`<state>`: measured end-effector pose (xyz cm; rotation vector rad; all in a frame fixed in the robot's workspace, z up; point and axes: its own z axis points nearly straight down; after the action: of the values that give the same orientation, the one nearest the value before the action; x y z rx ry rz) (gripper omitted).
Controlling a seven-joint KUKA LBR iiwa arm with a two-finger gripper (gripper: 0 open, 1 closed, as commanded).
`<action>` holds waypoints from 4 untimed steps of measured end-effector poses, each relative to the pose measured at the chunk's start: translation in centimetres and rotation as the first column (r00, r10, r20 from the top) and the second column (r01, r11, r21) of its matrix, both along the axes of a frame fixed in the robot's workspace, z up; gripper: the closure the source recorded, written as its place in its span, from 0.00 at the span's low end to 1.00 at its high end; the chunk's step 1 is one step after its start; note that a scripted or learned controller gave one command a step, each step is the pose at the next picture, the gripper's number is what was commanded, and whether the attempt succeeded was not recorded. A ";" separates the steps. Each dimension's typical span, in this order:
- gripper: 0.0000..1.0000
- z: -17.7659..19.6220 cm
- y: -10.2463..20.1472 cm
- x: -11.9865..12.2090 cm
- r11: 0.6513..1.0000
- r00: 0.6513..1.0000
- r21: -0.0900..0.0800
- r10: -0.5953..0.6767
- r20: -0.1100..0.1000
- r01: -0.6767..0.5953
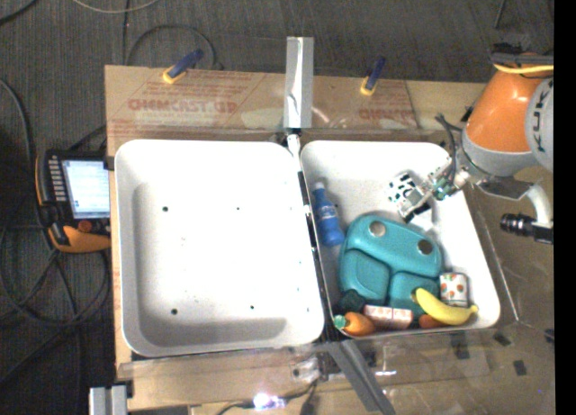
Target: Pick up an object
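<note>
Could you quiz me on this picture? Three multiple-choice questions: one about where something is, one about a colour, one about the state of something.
1. Where does the banana lie?
A. left bin
B. right bin, near corner
C. on the floor

2. What colour is the big plastic tray?
A. teal
B. red
C. black

3. How is the claw placed?
A. over the right bin
B. over the left bin
C. resting on the cardboard

Answers: 1 B, it lies in the right bin by the dice. 2 A, it is plainly teal. 3 A, it hangs above the right bin's far part.

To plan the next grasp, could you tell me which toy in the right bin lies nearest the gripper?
The teal plate lies nearest the gripper; the blue bottle, banana and carrot lie farther off.
</note>
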<state>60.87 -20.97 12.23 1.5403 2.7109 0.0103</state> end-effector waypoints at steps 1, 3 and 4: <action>0.00 -0.9 -1.6 5.9 0.999 0.998 0.011 0.046 -0.031 -0.046; 0.00 -1.0 -1.0 2.4 0.984 0.983 -0.014 0.179 0.033 -0.178; 1.00 0.5 -0.8 2.9 0.984 0.982 -0.017 0.180 0.047 -0.180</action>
<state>63.77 -21.78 12.71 1.2688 2.7957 0.0341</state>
